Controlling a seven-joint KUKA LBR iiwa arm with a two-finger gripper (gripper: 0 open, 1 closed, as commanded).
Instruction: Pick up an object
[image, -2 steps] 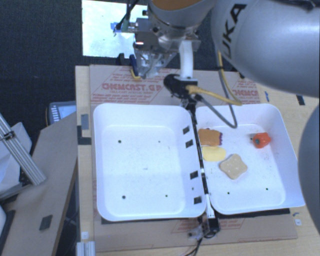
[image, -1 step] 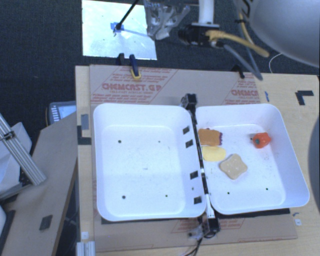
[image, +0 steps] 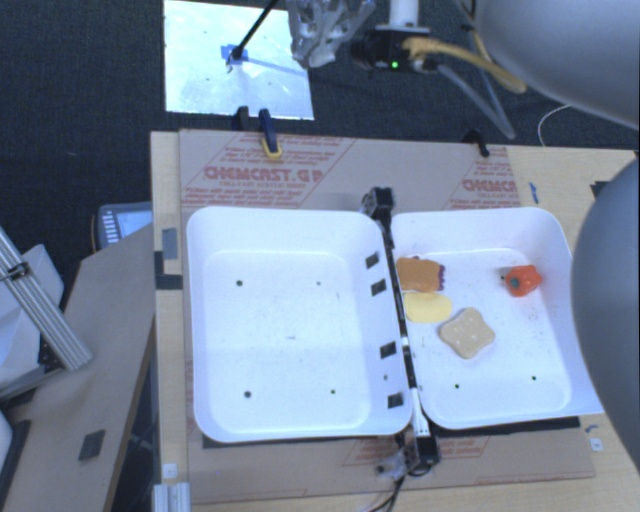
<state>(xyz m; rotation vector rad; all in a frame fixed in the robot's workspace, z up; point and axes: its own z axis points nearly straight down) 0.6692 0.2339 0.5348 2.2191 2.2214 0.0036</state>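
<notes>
We start with the arm (image: 560, 50), whose grey bulk crosses the top right and right edge, raised well above the bench (image: 330, 160); its gripper (image: 322, 30) sits at the top of the view, beyond the bins, and we cannot tell from here how it is set. Below it lie the two white bins: the left bin (image: 290, 400) and the right bin (image: 540, 395), which holds everything we could pick. In its near-left part, close to the divider, we see a pale tan square piece (image: 467, 333), just beside it a flat yellow disc (image: 428, 308), and touching that an orange-brown block (image: 419, 273) with a purple edge. Well apart, toward the far right, sits a small orange-red object (image: 521, 280). We judge no grasp has begun. To do this step well we would choose a target standing clear of its neighbours, and the orange-red object looks the safest; the cluster risks nudging neighbours. We would centre over it, descend straight, and keep away from the bin wall.
</notes>
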